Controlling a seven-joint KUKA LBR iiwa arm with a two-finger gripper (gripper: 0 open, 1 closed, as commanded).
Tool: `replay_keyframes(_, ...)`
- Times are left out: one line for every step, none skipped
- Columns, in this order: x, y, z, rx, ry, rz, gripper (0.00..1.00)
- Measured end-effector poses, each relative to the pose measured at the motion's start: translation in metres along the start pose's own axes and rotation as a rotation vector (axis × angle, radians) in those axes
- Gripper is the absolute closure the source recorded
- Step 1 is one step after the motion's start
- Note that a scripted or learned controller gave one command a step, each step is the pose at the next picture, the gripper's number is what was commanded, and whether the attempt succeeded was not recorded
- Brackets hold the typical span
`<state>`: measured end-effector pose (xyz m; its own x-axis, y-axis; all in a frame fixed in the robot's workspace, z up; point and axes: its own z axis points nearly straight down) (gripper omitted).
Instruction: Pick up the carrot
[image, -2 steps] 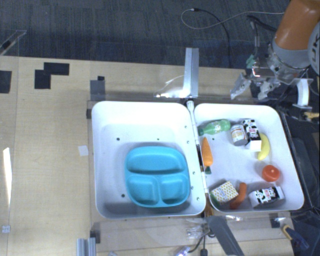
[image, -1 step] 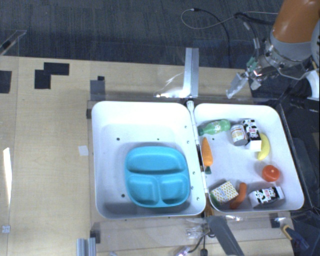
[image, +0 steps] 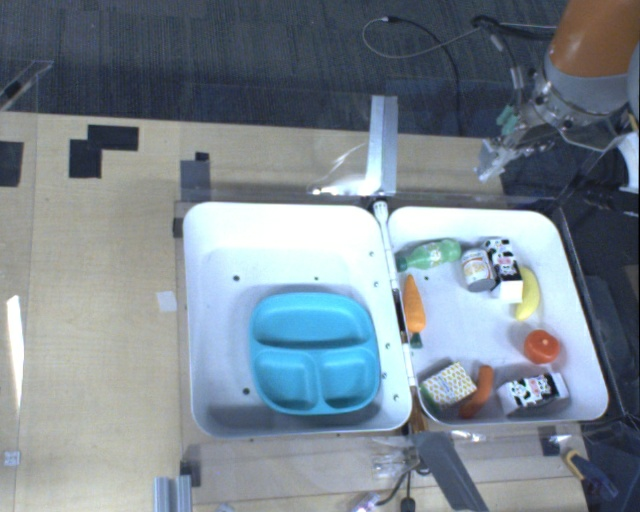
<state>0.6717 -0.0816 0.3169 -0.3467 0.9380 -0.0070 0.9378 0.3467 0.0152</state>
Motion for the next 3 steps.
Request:
replay_keyframes(0.015, 0.004, -0.002, 0.008, 0.004, 0.044, 1.00)
replay_keyframes(-0.034, -0.044, -0.092, 0.006, 0.001, -0.105, 1.00)
replay_keyframes(-0.100, -0.076, -0.122, 0.007, 0.001, -0.261, 1.00)
